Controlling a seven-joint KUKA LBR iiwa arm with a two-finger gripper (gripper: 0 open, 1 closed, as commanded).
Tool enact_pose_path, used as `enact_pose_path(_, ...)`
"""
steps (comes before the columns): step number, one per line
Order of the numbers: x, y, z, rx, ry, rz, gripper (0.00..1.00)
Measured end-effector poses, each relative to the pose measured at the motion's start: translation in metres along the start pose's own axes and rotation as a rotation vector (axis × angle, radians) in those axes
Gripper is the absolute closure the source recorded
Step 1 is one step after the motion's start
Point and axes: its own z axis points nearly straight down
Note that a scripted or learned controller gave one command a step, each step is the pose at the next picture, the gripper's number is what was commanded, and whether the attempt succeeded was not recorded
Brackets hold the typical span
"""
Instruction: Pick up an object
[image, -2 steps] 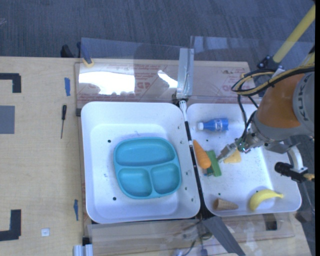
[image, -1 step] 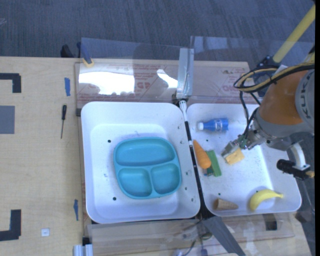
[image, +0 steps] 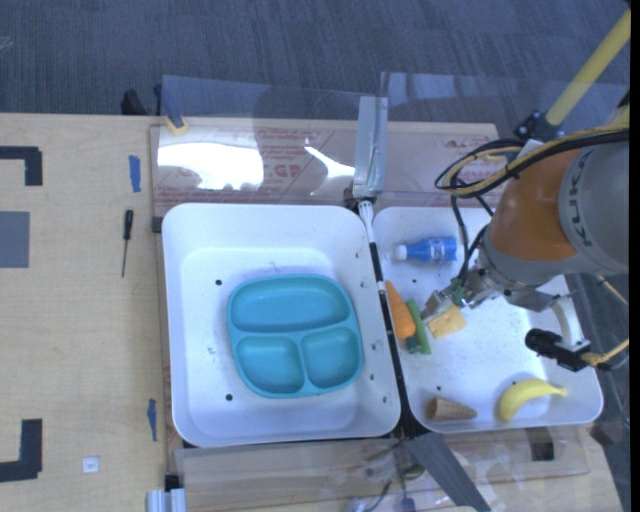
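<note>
the gripper is down at a small yellow block beside the carrot; whether it grips cannot be told; the block looks light, stiff, best pinched across its flat sides

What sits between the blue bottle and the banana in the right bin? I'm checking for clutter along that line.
Mostly the gripper, beside a yellow block. Below it, bare white bin floor runs to the banana from the blue bottle, in the camera view.

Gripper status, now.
gripper: low in the right bin, at the yellow block beside the carrot; whether it is open, shut or holding anything cannot be told.
</note>
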Motion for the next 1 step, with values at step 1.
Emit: enact_pose_path(1,0.0373,0.0618,-0.1026,-0.008,0.0,-0.018,1.0)
